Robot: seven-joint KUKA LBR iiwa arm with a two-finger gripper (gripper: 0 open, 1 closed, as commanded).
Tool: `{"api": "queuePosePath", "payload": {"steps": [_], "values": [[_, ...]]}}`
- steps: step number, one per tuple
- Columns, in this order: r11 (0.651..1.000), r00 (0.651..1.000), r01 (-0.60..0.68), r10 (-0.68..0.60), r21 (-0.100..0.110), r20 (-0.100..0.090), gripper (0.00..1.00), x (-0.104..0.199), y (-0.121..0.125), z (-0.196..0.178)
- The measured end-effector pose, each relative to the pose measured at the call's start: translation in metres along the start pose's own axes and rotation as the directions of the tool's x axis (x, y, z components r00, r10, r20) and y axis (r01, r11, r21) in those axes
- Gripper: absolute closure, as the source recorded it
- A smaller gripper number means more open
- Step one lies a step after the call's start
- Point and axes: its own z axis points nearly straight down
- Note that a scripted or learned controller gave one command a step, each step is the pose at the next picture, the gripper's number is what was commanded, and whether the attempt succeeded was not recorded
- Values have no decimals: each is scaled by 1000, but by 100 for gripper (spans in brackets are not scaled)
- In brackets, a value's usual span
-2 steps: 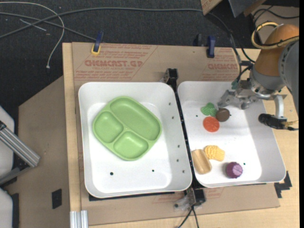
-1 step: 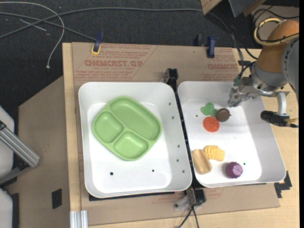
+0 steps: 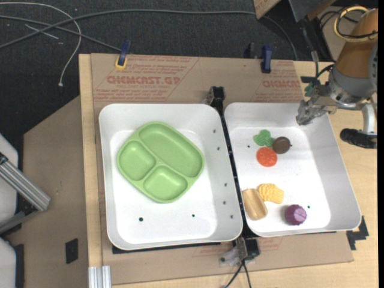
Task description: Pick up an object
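Observation:
The right bin (image 3: 324, 161) holds several small toy foods: a green leafy piece (image 3: 262, 138), a brown round one (image 3: 281, 144), a red-orange tomato (image 3: 267, 156), a yellow corn piece (image 3: 270, 192), a tan bread piece (image 3: 254, 204) and a purple one (image 3: 294, 215). My gripper (image 3: 305, 116) hangs over the bin's far right corner, right of and beyond the brown piece, apart from all of them. Nothing shows between its fingers.
The left bin (image 3: 120, 221) carries a green three-compartment plate (image 3: 160, 161). A black clamp (image 3: 216, 95) sits between the bins at the back. Blue and yellow clips (image 3: 124, 53) hold the cardboard base. Cables lie on the dark floor beyond.

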Motion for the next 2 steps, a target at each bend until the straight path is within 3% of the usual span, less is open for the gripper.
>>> {"api": "queuePosePath", "payload": {"steps": [2], "values": [[1000,1000,0,0,-1,0,100,-8,0,-97]]}}
